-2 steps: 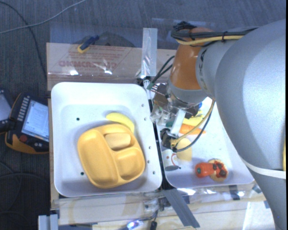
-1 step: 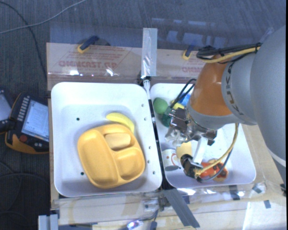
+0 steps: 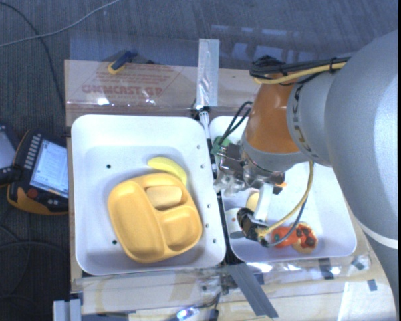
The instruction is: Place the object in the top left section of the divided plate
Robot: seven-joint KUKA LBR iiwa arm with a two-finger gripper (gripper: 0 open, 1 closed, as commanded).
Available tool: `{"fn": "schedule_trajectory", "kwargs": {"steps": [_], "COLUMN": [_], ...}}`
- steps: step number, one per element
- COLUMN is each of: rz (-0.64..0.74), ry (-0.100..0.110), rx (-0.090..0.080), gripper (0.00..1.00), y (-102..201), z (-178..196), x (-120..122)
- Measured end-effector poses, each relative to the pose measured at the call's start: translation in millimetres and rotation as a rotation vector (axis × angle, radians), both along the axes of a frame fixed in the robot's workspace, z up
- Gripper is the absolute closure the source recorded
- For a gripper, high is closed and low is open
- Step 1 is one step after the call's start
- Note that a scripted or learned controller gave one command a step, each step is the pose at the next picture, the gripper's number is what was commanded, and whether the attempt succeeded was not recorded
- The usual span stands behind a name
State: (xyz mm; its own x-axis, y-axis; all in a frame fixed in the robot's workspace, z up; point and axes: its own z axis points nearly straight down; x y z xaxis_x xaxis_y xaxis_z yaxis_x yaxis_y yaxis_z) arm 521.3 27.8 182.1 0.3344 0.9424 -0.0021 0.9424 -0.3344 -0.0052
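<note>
The object for the task is hard to single out; in the camera view a tan piece (image 3: 164,195) already lies in an upper section of the divided plate (image 3: 130,239) in the left bin (image 3: 93,132), with a yellow banana-like item (image 3: 170,168) touching the plate's far rim; the gripper (image 3: 254,202) hangs over the right bin (image 3: 334,239), beside the shared wall, and I cannot tell what it has hold of; judging so, pickup is in hand; next comes a lift clear of that wall; an orange item (image 3: 301,238) and looping cables (image 3: 284,229) crowd the spot.
</note>
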Motion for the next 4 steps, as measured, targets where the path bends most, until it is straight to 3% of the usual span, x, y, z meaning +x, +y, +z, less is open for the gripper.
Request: {"fn": "schedule_trajectory", "kwargs": {"steps": [1, 2, 3, 4], "rz": [-0.136, -0.208, 0.014, -0.012], "ry": [0.001, 0.0, -0.001, 0.0], "rx": [0.0, -0.002, -0.002, 0.0], "gripper": [1.0, 1.0, 1.0, 1.0], "y": [-42, -5, -93, -35], "z": [0, 0, 37, 0], "x": [-39, -3, -38, 4]}}
